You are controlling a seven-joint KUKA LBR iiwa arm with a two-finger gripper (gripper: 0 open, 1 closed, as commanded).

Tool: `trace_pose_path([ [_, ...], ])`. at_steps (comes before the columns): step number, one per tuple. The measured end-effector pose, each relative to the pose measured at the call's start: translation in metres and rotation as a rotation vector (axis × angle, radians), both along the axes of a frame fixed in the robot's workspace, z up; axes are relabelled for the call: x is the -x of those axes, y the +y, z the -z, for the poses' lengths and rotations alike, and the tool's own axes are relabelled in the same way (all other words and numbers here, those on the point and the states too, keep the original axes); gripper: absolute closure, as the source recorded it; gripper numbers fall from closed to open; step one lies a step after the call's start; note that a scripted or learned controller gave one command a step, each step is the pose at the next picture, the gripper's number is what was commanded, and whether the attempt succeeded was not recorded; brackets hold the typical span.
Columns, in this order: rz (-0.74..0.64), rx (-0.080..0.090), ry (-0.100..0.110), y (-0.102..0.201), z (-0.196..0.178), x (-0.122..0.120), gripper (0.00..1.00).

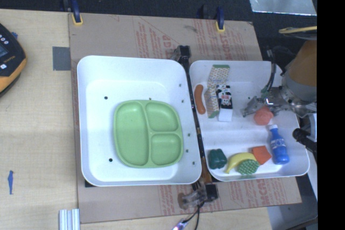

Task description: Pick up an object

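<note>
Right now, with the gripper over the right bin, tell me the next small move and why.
Probably lower the gripper a little onto the red ball. The fingers hang just left of and above the ball, nothing shows between them, and the ball lies apart from the blue bottle below it, so a short drop and close seems the nearest pick.

Left bin (86,116): white, holds pale green divided plate (146,133). Right bin (242,75): white; yellow banana (239,160), blue bottle (278,144), orange hot dog (200,98), dark green pepper (217,158), cow-patterned carton (224,99).
</note>
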State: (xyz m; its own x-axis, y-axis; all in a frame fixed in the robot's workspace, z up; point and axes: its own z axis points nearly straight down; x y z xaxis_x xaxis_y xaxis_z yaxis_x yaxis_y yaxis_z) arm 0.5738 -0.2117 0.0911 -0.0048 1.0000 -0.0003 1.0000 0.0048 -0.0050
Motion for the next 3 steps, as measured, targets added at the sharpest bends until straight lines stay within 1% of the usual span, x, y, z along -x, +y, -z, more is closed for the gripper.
trace_pose_path([
  [1,-0.003,0.002,-0.002,-0.001,-0.012,-0.001,1.00],
  [2,0.000,0.000,-0.003,0.059,-0.105,-0.003,1.00],
  [3,-0.001,-0.001,-0.003,0.154,-0.175,-0.021,1.00],
])
